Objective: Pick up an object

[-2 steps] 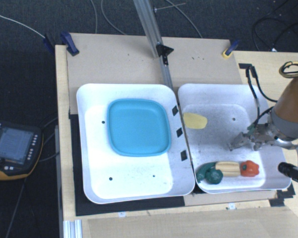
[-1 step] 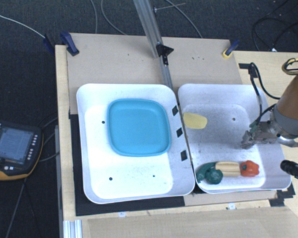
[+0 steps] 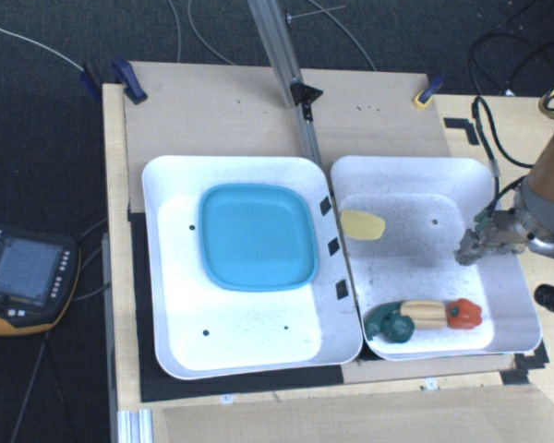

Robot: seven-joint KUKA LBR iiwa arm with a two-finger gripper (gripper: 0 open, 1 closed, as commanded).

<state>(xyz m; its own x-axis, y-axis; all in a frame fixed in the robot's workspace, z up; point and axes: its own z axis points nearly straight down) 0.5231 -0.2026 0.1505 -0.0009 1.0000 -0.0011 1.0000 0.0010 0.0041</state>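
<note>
No text, label or number is legible; the handheld pendant's (image 3: pixel 23 280) screen is too blurred.

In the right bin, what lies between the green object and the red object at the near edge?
In the camera view, a tan wooden-looking cylinder lies between the green object and the red object; all three form one row.

robotics lab: teach pendant (image 3: pixel 23 280), loose cables (image 3: pixel 166 7), clamped bench (image 3: pixel 222 109)
</note>
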